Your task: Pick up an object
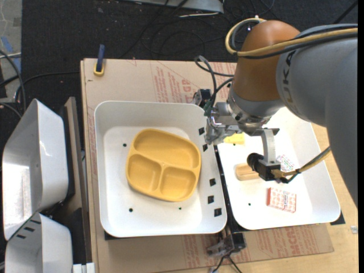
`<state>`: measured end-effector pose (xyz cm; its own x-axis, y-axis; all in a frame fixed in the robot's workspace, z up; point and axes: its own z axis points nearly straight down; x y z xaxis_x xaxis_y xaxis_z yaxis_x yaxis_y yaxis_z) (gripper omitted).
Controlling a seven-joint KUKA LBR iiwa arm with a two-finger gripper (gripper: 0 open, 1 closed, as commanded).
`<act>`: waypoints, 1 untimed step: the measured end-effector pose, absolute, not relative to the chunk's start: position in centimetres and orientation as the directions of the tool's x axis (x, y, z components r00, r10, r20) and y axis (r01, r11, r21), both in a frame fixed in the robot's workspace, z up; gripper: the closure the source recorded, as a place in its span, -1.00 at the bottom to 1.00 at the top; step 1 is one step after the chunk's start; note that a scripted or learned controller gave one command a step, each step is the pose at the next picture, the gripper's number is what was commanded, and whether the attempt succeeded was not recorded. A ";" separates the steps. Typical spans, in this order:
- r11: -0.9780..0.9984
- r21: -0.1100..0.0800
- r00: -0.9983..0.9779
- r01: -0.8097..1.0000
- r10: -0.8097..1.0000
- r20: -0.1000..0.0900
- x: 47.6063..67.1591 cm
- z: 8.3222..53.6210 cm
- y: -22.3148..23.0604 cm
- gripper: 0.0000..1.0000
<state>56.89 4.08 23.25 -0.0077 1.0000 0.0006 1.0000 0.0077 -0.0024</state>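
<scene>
My gripper (216, 131) hangs low over the wall between the two bins, at the back left corner of the right bin (318, 209). A small yellow thing (236, 139) peeks out just right of it, partly hidden by the wrist. A tan wooden block (245, 173) lies in the right bin a little in front of the gripper. A red and white packet (281, 199) lies further front and right. A small white printed packet (288, 164) sits right of the block. A yellow divided plate (164, 165) lies in the middle of the left bin (108, 152).
The grey arm with its orange band (267, 50) covers the back of the right bin. Both bins rest on a cardboard sheet (153, 78). White tubs (34, 152) stand off the bench at the left.
</scene>
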 end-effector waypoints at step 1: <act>0.008 -0.002 -0.008 1.000 1.000 0.001 56.2 22.3 9.6 1.00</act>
